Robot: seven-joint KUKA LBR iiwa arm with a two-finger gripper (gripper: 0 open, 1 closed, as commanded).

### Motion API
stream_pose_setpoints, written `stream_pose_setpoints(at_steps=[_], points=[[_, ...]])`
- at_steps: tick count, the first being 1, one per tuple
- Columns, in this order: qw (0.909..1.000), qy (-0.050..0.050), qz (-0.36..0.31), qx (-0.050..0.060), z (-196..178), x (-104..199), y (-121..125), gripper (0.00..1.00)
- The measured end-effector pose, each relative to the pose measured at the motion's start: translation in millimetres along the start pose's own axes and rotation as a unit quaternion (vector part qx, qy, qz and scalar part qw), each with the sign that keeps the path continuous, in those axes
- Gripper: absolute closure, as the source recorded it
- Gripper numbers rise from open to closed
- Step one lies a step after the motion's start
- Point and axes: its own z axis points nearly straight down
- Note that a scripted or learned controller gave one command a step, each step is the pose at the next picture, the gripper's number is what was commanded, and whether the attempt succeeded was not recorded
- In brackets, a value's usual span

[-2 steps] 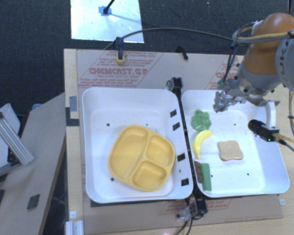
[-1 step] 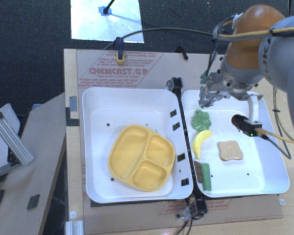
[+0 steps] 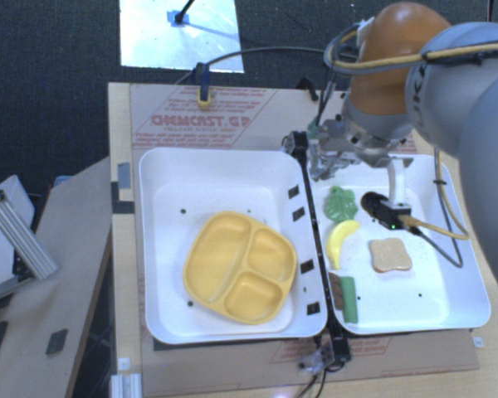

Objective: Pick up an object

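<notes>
The grey arm (image 3: 452, 89) fills the upper right of the frame, its orange band (image 3: 394, 48) bulging above the wrist. It reaches down and leftward to the far end of the line where the two bins meet.

The table (image 3: 76, 222) carries a printed cardboard sheet (image 3: 201, 118), and the two white bins sit on that sheet side by side. A shiny square panel (image 3: 178, 23) lies beyond them at the top of the frame.

The left bin (image 3: 207, 168) takes the centre of the frame, and the right bin (image 3: 423, 301) takes the lower right.

A yellow divided plate (image 3: 241, 265) lies flat in the lower middle of the left bin, well apart from everything else.

The gripper (image 3: 328, 162) hangs over the upper left corner of the right bin, just above its small objects. Nothing can be seen held in it, and whether it is open or closed cannot be told from this angle.

In the right bin, a slice of toast (image 3: 389, 255) lies near the middle. A banana (image 3: 340, 239) curves just to its left, close to the dividing wall. A green leafy piece (image 3: 342, 203) sits just above the banana, nearest the gripper. A green bar (image 3: 349, 298) lies lower down against the left wall, with a small brown piece (image 3: 336, 289) at its left side.
</notes>
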Motion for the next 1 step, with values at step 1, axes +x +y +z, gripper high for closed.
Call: stream_pose_setpoints(at_steps=[1], points=[[1.0,-0.001,0.001,-0.001,4.1,43.1,14.6,1.0]])
